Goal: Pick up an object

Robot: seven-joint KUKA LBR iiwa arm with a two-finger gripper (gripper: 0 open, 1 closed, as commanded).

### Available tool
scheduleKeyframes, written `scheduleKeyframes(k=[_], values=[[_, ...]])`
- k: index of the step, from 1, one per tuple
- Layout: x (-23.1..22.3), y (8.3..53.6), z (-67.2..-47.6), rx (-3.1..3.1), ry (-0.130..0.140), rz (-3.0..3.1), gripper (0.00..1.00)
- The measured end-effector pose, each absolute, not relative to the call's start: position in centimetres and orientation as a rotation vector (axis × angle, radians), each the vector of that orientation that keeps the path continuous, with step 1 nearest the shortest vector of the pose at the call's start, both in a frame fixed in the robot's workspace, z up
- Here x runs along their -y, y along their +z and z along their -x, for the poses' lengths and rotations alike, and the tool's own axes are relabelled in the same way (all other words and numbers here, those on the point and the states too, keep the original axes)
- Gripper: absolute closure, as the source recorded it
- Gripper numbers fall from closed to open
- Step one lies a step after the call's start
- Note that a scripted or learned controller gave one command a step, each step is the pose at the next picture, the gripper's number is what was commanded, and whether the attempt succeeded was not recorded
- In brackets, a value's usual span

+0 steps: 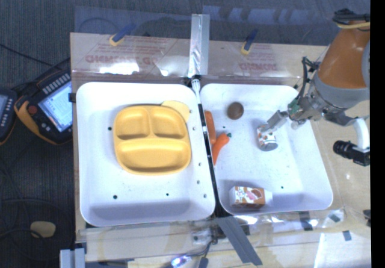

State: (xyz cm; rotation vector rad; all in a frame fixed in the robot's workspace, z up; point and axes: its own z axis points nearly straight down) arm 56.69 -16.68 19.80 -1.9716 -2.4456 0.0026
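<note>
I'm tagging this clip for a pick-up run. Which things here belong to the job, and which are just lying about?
Job:
hand, right at the small can
brown ball
carrot
juice carton
right bin

Lying about:
yellow divided plate in the left bin
teach pendant on the floor

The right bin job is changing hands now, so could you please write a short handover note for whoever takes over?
End effector: low in the right bin, right at the small can; a grasp cannot be confirmed.
Right bin also holds a brown ball, a carrot by the divider and a small carton at the near edge.
Left bin: yellow divided tray.
Done: approach to the can. Left: confirm grip, lift.
</note>
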Motion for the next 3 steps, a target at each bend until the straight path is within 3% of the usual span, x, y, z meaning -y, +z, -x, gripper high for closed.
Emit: scheduleKeyframes(k=[1, 2, 3], values=[[16.6, 20.7, -56.8, 2.446, 0.001, 1.971, 1.00], [16.6, 20.7, -56.7, 2.445, 0.002, 1.971, 0.00], [17.8, 8.9, -58.7, 2.385, -0.005, 2.063, 0.00]])
